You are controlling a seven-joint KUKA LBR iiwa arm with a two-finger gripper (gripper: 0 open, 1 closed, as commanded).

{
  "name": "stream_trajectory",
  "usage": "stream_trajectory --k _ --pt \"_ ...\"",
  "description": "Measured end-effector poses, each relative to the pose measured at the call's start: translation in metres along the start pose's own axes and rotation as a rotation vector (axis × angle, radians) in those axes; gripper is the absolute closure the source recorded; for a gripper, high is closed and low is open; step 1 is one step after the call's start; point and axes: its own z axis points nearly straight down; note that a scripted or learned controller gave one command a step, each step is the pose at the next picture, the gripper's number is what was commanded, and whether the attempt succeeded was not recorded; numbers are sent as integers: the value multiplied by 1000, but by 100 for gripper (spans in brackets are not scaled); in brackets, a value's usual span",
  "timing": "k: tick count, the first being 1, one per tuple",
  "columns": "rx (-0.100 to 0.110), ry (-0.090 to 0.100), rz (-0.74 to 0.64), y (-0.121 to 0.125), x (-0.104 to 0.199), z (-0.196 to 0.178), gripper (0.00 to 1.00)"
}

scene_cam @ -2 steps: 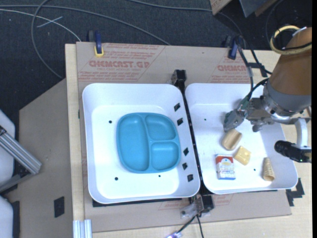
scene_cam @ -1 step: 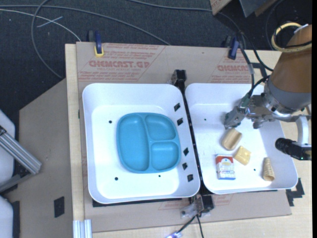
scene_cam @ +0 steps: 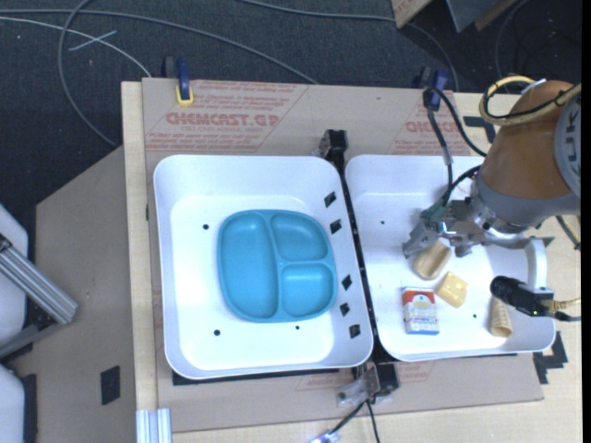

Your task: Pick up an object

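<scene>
My gripper (scene_cam: 427, 241) hangs low over the left half of the right bin (scene_cam: 388, 187), on the grey arm with the orange band that comes in from the right. Right under its tip lies a tan rounded piece (scene_cam: 431, 263), touching or almost touching it. A pale yellow block (scene_cam: 452, 290) lies just below and to the right of that piece. A small red and white box (scene_cam: 421, 310) lies near the bin's front. A tan cone-shaped piece (scene_cam: 500, 319) rests at the front right.
The left bin (scene_cam: 180, 247) holds a blue divided plate (scene_cam: 275, 264) in its middle. A black divider with clips (scene_cam: 343, 238) runs between the two bins. Cables trail over the dark floor behind the bench.
</scene>
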Motion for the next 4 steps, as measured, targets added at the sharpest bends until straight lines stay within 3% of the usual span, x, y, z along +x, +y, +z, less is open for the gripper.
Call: stream_trajectory --k 2,3,4 --pt "1 0 0 -5 3 78 0" --pt "-3 1 0 -4 3 66 100" --pt "-7 -2 0 -12 -2 9 100"
